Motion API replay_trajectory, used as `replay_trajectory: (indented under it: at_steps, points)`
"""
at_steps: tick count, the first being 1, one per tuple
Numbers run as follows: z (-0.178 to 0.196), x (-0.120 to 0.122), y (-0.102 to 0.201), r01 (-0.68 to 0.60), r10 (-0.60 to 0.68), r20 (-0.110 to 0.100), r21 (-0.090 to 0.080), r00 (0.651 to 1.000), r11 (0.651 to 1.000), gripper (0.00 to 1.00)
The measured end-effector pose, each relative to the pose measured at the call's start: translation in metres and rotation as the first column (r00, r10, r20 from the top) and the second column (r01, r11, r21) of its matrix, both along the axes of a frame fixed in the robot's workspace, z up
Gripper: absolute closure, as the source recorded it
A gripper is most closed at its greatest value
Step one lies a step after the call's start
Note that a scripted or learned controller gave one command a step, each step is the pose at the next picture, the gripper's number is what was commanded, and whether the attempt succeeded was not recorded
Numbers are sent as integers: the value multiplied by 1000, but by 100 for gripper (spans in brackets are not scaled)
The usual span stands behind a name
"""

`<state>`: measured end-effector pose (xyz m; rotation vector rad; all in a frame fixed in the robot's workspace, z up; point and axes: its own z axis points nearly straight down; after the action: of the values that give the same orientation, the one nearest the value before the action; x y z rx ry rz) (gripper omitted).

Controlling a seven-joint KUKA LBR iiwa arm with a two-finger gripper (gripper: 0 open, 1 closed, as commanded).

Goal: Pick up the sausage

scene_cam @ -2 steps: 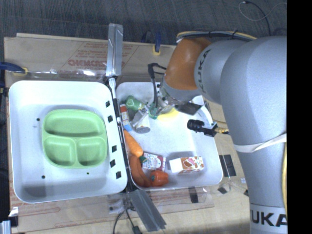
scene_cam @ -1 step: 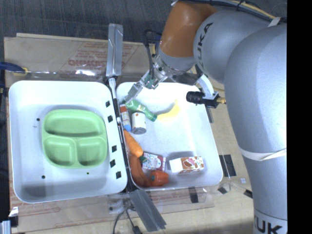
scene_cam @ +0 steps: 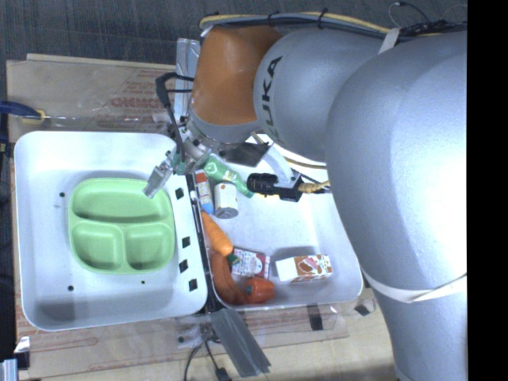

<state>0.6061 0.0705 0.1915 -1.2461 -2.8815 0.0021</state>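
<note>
- Left bin [scene_cam: 32,236]: white, shallow; holds a green divided tray [scene_cam: 123,225], three compartments, nothing seen in them.
- Tool [scene_cam: 159,179]: hung over the upper right corner of the green tray, near the wall between the two bins; fingertips point down-left; nothing visible between them; whether apart or together cannot be told from this slant.
- Right bin [scene_cam: 333,236]: white, shallow, partly covered by the grey arm [scene_cam: 357,94] with its orange band.
- Small bottle or can [scene_cam: 225,201]: white-capped, near the dividing wall, upper part of the right bin.
- Sausage [scene_cam: 216,236]: judged to be the long orange-brown piece lying along the left wall of the right bin, below the bottle; lower end close to a red-orange item [scene_cam: 254,290].
- Two small cartons [scene_cam: 302,267]: lying side by side at the lower middle of the right bin.
- Step in hand: approach not yet made; tool stands over the wrong bin, well apart from the sausage.
- Next move calls for: shift right across the dividing wall, alignment across the sausage's narrow width, descent clear of bottle and wall.
</note>
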Motion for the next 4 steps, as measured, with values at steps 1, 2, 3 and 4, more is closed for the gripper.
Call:
replay_trajectory:
  at_steps: [1, 2, 3, 4]
  points:
    - [0, 42, -41, 2, -2, 2, 0, 1000, 1000, 0]
    - [-100, 31, 37, -56, 56, 0, -1, 998, 998, 0]
    - [-12, 11, 74, -97, 97, 3, 0, 995, 995, 0]
    - [-100, -40, 80, -67, 67, 0, 0, 998, 998, 0]
